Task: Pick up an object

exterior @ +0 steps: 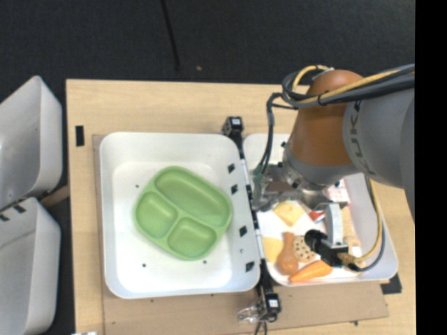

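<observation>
The right bin (374,260) holds several toy foods. A pale yellow cheese wedge (288,213) lies near its middle, and a yellow slice (272,246) lies by the left wall. A brown drumstick (286,253), a speckled cookie (302,250) and an orange carrot (311,272) sit along the front. My gripper (271,187) hangs low over the bin's left side, just behind the cheese wedge, mostly hidden under the orange wrist. Nothing is seen held in it.
The left bin (115,257) carries a green divided plate (183,212) at its centre. A white and red packet (340,195) and a white block (335,222) lie at the right of the right bin. The arm covers that bin's back half.
</observation>
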`<state>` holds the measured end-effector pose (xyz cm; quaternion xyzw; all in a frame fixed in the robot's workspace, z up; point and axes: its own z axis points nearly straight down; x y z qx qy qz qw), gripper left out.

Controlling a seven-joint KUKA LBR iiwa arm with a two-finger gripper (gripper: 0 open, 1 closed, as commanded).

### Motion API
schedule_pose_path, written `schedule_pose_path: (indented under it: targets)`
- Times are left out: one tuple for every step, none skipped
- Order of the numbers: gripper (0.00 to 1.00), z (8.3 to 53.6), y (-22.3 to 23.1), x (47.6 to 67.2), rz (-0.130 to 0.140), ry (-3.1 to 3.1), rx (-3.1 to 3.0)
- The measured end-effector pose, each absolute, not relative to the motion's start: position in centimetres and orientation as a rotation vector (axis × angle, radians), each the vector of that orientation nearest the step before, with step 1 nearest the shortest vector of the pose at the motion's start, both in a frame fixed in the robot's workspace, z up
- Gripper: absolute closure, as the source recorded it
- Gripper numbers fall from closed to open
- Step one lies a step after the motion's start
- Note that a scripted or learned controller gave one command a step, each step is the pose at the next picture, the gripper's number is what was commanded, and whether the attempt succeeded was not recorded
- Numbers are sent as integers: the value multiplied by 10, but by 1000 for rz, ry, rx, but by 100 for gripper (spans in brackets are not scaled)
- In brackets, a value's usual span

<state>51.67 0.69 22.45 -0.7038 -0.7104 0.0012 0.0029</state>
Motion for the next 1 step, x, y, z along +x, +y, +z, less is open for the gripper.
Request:
schedule_pose_path:
  targets:
    - [100,236,143,505,0,-2234,-2201]
